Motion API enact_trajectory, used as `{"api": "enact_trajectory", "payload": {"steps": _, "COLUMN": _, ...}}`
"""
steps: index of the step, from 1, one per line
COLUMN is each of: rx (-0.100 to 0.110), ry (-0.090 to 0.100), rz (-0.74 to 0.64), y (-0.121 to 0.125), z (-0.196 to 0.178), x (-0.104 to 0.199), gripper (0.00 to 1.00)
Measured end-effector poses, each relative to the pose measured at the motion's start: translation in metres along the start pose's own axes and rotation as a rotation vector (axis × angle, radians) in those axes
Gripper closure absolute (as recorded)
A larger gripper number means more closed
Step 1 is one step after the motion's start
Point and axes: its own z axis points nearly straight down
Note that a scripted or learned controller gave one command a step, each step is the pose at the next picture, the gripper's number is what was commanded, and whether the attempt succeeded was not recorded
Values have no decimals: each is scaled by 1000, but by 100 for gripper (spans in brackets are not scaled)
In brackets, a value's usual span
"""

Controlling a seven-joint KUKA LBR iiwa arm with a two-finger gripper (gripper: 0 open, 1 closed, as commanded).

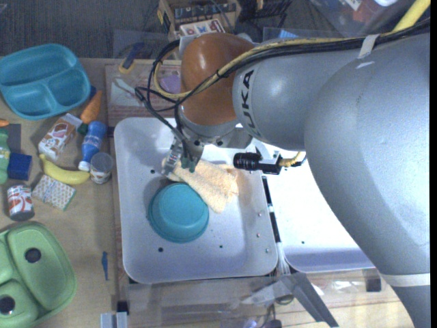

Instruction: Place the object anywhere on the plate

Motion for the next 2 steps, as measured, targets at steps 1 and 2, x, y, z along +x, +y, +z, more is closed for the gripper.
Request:
{"api": "enact_trajectory", "payload": {"steps": 1, "rx": 28, "ry": 14, "rz": -69, "y": -78, "z": 4, "x": -42, "gripper": 100}}
{"api": "enact_trajectory", "payload": {"steps": 2, "rx": 27, "ry": 18, "rz": -210, "y": -29, "z": -15, "x": 5, "gripper": 100}}
